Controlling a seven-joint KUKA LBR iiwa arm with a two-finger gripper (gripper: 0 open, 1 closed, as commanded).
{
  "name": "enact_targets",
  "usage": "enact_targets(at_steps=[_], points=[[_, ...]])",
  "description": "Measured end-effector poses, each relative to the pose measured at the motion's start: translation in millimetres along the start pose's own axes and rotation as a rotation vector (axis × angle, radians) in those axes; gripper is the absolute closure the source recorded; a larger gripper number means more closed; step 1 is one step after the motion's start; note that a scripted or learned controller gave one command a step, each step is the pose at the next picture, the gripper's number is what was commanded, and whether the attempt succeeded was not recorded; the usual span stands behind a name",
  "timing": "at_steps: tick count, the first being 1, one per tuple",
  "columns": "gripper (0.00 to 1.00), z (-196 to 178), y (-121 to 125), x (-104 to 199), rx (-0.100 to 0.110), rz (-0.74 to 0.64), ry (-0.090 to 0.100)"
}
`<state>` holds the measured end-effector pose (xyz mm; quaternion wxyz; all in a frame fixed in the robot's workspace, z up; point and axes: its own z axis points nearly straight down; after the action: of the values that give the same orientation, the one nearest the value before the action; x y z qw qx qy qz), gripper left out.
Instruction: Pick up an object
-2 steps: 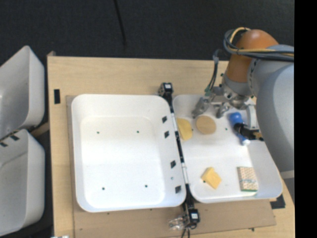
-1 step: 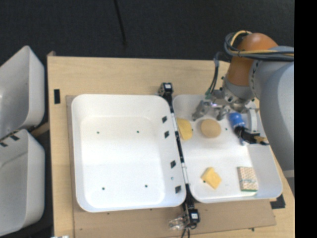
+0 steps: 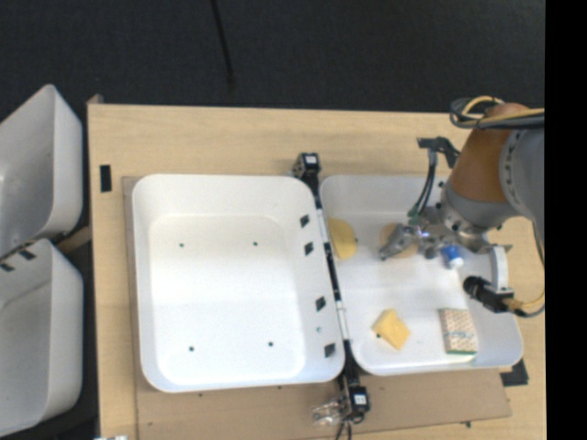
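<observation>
Yellow sponge piece [image 3: 343, 240] lies just left of the gripper [image 3: 396, 244] — whether its fingers are apart or together cannot be told — in the right bin [image 3: 417, 360].

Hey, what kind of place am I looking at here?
Probably a robotics lab's grasping test bench: a robot arm reaches over two white bins on a wooden bench, with small objects like a yellow block to pick.

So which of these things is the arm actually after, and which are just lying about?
Part of the job:
- tool, low in the right bin
- yellow lump
- yellow wedge
- patterned block
- small blue item

Just lying about:
- left bin
- wooden bench
- bin clips
</observation>
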<state>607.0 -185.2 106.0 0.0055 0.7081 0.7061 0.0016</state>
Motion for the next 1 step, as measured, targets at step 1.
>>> enact_targets(at_steps=[1], points=[[0.00,-0.2,-2.3,46.1,-0.003,-0.007,0.000]])
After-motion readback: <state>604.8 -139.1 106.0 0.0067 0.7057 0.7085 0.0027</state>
